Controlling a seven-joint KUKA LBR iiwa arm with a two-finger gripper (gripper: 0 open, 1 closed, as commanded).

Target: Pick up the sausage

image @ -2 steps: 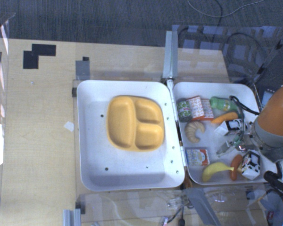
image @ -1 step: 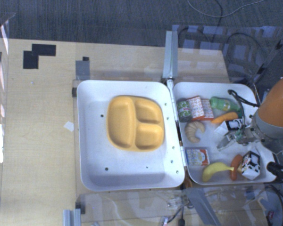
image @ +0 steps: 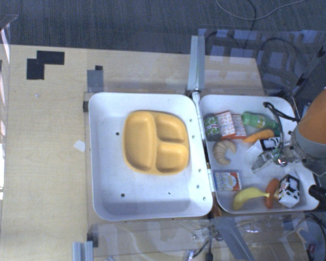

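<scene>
The gripper (image: 269, 159) is hanging over the middle of the right bin (image: 293, 103), reaching in from the three o'clock side under the grey wrist and orange band. Whether it is parted or closed I cannot tell, because the metal there is reading as a small, glinting tangle. Nothing is showing clamped in it.

The sausage (image: 270, 192) is lying at about six o'clock from the gripper, near but apart from it, on the bin floor close to the front wall. It is a short reddish-brown piece standing roughly on end in the view, and it is touching the right tip of the banana (image: 246, 197). Just beside it at three o'clock a black-and-white cow toy (image: 288, 191) is sitting, possibly touching it.

Further out, a croissant (image: 224, 150) is lying at nine o'clock from the gripper, a carrot (image: 258, 136) at eleven o'clock, a green bottle (image: 256, 119) beyond that, and a printed packet (image: 223, 125) toward ten o'clock. A second small packet (image: 226, 180) is resting at eight o'clock. The left bin (image: 103, 145) is holding a yellow divided tray (image: 155, 141), and both bins are sitting on the tabletop (image: 43, 162).

So the task is looking barely begun: the sausage is not yet gripped or lifted. Lining up over it, descending between banana and cow, closing and raising all appear to be left.
</scene>
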